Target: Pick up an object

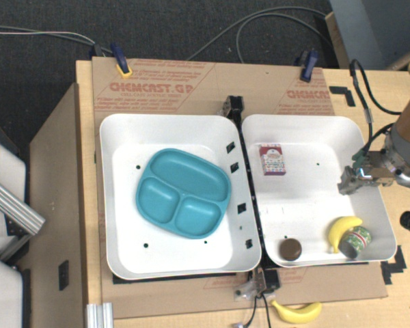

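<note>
Yellow banana (343, 229) lies curved against a small can (358, 241).

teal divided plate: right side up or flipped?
Right side up. The teal plate in the left bin shows its three recessed compartments facing the camera.

A dark grey carpeted floor (191, 12) spreads across the top from ten to one o'clock, with thin grey cables (273, 19) looping over it. The tabletop (55, 183) is pale wood, overlaid by a brown cardboard sheet (212, 84) printed with red lettering. A yellow clamp (121, 61) at eleven o'clock and a blue clamp (307, 65) at one o'clock pin the sheet's far edge. At eight o'clock a silver aluminium rail (10, 200) runs slantwise. Light is even and soft, with faint shadows.
</note>
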Controlling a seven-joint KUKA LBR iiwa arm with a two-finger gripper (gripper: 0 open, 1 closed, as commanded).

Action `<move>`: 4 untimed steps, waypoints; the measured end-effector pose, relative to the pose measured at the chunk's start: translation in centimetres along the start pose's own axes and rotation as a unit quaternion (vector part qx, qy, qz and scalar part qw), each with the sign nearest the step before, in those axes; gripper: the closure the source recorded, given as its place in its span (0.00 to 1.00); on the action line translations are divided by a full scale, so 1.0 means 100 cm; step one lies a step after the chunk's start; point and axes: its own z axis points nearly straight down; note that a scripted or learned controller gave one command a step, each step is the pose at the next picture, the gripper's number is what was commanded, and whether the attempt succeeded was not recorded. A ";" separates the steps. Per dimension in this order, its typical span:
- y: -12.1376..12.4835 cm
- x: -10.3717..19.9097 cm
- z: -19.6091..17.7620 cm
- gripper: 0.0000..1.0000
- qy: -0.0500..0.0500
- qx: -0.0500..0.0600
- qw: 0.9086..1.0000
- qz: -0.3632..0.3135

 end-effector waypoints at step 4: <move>0.027 0.195 0.023 1.00 0.001 0.003 1.000 -0.002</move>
